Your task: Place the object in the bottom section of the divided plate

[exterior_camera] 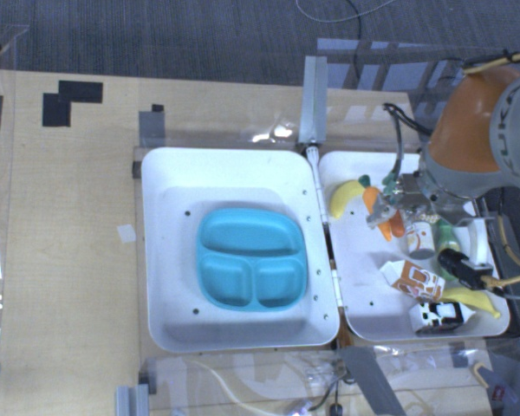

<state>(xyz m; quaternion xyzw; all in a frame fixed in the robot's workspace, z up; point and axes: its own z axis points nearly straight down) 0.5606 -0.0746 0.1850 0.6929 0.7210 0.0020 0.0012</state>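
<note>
Plate, blue, divided: centre of left bin, three sections bare, so nothing delivered yet. Right bin: jumble of toy food. Lemon at 10 o'clock, orange carrot beside it, carton near centre, banana at 4 o'clock. Gripper: low over the carrot, apparently picking; whether its claw is wide or closed cannot be told. Object intended: probably the carrot, unconfirmed.
</note>
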